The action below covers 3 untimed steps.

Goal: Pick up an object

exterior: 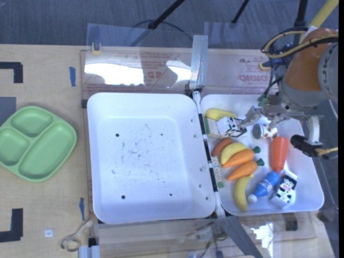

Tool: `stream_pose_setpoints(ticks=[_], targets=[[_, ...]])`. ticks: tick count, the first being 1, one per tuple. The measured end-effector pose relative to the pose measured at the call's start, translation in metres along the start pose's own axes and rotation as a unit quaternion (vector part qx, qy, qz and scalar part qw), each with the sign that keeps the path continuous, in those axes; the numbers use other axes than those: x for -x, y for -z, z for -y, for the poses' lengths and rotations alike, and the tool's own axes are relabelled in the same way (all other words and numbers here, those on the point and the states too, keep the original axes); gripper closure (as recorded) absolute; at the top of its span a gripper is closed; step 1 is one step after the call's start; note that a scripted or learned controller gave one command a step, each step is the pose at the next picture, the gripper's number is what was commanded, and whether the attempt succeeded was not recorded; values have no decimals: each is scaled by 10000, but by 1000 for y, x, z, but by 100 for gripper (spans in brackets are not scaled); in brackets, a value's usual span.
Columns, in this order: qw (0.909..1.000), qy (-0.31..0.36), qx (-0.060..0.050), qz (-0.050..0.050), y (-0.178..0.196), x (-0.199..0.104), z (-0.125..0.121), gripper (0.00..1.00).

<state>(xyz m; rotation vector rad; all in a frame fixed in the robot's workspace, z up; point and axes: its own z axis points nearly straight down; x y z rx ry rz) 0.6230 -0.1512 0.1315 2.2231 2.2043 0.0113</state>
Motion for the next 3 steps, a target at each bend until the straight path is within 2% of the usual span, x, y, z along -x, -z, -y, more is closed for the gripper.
stream_pose_setpoints(ticks=[1, 2, 3], targets=[[9994, -323, 131, -20, -19, 56, 27, 0], [9828, -1846, -53, 2, 29, 56, 29, 0], [9988, -477, -51, -48, -43, 48, 78, 0]])
